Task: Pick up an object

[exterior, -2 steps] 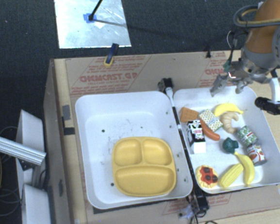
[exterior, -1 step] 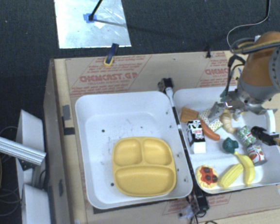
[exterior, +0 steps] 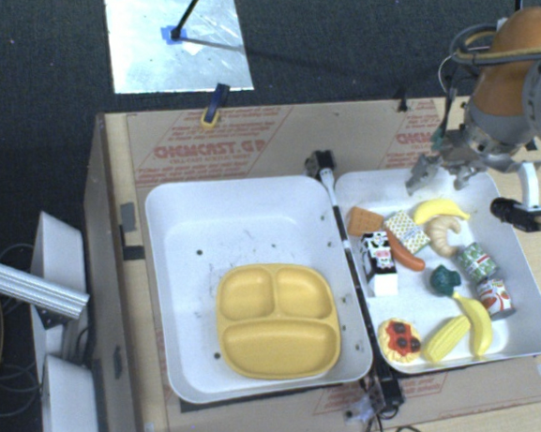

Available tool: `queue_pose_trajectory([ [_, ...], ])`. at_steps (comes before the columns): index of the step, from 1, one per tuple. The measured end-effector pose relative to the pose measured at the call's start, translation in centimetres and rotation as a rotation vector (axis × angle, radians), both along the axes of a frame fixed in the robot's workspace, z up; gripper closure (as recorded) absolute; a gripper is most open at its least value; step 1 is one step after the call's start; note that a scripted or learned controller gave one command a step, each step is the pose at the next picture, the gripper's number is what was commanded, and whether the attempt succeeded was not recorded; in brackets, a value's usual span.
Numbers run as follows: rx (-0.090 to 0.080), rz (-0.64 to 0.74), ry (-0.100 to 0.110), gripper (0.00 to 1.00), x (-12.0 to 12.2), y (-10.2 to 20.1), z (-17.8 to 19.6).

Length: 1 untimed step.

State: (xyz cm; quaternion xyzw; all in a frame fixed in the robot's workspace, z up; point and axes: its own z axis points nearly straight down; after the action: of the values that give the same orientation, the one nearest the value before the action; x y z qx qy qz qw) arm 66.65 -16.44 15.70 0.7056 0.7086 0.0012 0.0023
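Camera view: arm enters from right, orange band high at top right corner. Gripper [exterior: 443, 173] hangs over far edge of right bin [exterior: 534, 328], fingers spread apart, nothing between them. Just below it: yellow banana [exterior: 439, 211], croissant [exterior: 444, 235], hot dog [exterior: 407, 250]. Further front: green can [exterior: 476, 263], second banana [exterior: 478, 323], corn cob [exterior: 447, 338], pizza slice [exterior: 400, 338]. Left bin [exterior: 181, 265] carries yellow divided plate [exterior: 278, 320].

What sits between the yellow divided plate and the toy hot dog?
In the camera view: the bins' rims and a black-and-white toy carton, between plate and hot dog.
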Motion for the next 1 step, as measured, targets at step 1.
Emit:
queue_pose_trajectory([
  [1, 0.001, -0.003, 0.004, 0.0, -6.59, 0.66, -1.48],
])
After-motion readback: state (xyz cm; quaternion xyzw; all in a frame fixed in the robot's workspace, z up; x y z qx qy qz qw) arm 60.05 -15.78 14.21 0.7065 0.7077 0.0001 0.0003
